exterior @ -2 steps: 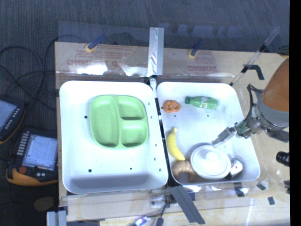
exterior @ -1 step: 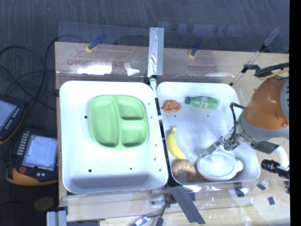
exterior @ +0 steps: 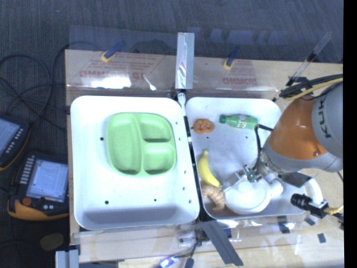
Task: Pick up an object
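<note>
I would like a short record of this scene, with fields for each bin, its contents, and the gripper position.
left bin: holds a green divided tray
right bin: holds a banana, a green bottle, an orange pretzel-like item, a brown item near the front wall
arm: reaches in from the right
gripper: low in the right bin's front part, beside the banana
grasp: cannot tell

A yellow banana (exterior: 208,171) lies lengthwise near the right bin's left wall, a tan, knobbly item (exterior: 213,197) touching its lower end, a small orange pretzel-like piece (exterior: 203,127) sits above it, and a green bottle (exterior: 239,121) lies on its side toward the upper middle.
</note>
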Robot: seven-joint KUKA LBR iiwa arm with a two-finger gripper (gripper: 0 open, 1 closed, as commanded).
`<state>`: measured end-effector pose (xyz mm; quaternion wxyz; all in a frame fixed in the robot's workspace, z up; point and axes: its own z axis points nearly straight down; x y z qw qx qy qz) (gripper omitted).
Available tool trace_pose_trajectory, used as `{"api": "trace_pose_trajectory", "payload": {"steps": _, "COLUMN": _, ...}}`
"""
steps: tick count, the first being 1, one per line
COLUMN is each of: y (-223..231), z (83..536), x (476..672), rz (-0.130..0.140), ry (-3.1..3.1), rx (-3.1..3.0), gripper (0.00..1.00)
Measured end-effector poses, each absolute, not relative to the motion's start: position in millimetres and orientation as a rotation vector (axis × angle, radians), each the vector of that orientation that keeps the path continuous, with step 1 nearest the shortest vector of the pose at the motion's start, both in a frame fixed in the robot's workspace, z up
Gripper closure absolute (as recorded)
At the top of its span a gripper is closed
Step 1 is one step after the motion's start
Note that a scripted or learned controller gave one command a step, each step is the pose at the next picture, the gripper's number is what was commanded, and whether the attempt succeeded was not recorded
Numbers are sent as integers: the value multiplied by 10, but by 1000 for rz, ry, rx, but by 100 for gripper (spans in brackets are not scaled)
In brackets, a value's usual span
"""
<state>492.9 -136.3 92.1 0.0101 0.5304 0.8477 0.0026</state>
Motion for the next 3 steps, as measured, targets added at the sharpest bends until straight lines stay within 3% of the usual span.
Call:
{"api": "trace_pose_trajectory", "payload": {"steps": 1, "y": -1357, "z": 1035, "x": 4979, "rz": 18, "ry": 2640, "rx": 1651, "gripper": 100}}
{"api": "trace_pose_trajectory", "payload": {"steps": 2, "y": -1355, "z": 1026, "x": 4977, "rz": 18, "ry": 2640, "rx": 1652, "gripper": 0}}
{"api": "trace_pose_trajectory", "payload": {"steps": 3, "y": -1333, "z": 934, "x": 5015, "rz": 17, "ry": 2795, "rx": 1374, "gripper": 0}}
